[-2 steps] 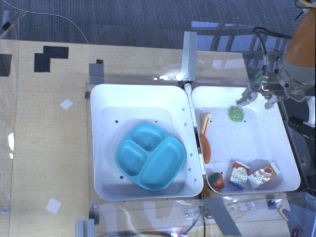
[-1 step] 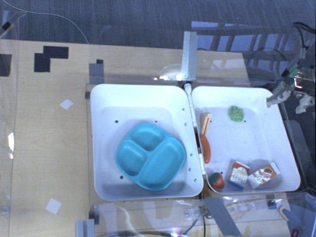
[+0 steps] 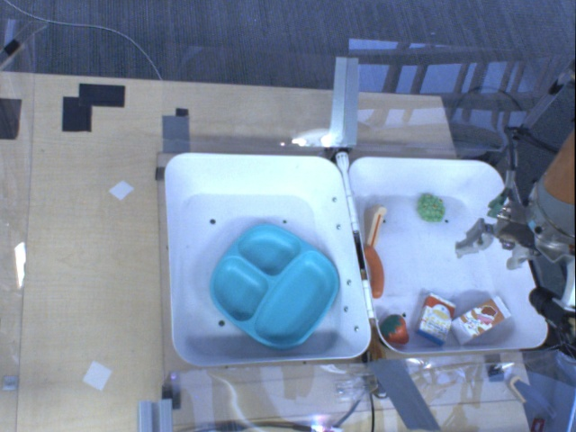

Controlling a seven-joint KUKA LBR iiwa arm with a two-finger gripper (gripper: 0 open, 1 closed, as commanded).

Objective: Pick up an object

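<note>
My gripper [image 3: 493, 248] hangs over the right side of the right bin [image 3: 450, 174], open, with nothing between its fingers. Left of it and further back lies a small green knobbly ball [image 3: 431, 208]. In front of the gripper, near the bin's front wall, stand two small cartons: a red and blue one [image 3: 436, 319] and a white and red one [image 3: 480, 320]. A red fruit with a green patch [image 3: 393, 328] sits in the front left corner. An orange utensil with a wooden handle [image 3: 374, 255] lies along the left wall.
The left bin [image 3: 193, 196] holds a blue divided plate [image 3: 274, 283]. A metal post [image 3: 346, 102] stands behind the seam between the bins. The grey arm with its orange band [image 3: 558, 183] comes in from the right edge.
</note>
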